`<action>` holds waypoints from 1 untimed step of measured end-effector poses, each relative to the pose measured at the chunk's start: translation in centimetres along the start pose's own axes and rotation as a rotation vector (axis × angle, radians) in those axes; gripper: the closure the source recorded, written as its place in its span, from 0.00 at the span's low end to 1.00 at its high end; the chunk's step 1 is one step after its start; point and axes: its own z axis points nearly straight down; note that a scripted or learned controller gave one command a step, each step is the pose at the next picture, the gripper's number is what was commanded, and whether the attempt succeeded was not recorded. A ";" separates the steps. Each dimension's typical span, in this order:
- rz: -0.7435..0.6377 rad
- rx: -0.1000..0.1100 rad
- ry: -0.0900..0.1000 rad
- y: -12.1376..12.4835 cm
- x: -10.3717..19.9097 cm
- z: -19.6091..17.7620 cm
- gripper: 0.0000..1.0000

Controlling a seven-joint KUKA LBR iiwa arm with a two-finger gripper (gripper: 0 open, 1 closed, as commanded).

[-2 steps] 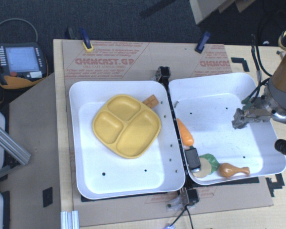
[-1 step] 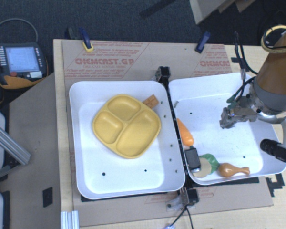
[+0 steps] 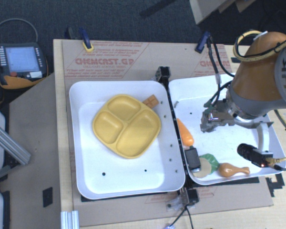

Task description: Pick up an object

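Drumstick: one toy chicken leg, lying at the near edge of the right bin; it is the item closest to your viewpoint.
Neighbours: one green-and-tan round piece just left of the drumstick, apparently touching it; one small black block beside that, against the divider.
Carrot: one orange carrot, lying along the right bin's left wall, near the gripper.
Gripper: gripper hangs over the middle of the right bin, above bare white floor. You cannot tell from this angle how wide it stands, and nothing is seen in it.
Arm: grey with orange band, reaching in from the right.
Progress: judged not yet picked. Every candidate rests on the bin floor; choosing, descending, closing and lifting all remain.
Left bin: left bin carries one yellow divided plate, three compartments, and one small brown block touching its far rim.
Bins: two.
Surround: one teach pendant far left, off the bench.
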 end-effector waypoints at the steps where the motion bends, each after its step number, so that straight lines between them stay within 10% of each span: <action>1: -0.001 -0.004 -0.001 -0.5 5.5 -1.0 1.00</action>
